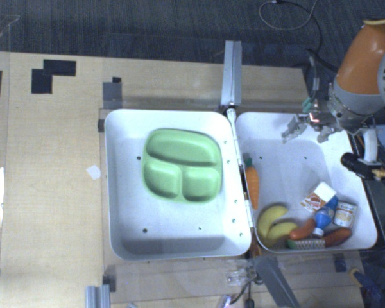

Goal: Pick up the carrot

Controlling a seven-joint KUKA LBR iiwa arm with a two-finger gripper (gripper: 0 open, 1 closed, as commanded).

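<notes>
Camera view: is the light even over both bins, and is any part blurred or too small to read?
In the camera view, the left bin is brightly lit, with a grey shadow along its near wall; the carrot lies sharp enough against the right bin's left wall; the gripper is slightly blurred; the small packages in the near corner are too small to read.

An orange carrot (252,188), yellow bananas (274,222), a green tray (181,164), white bins (125,191).
</notes>
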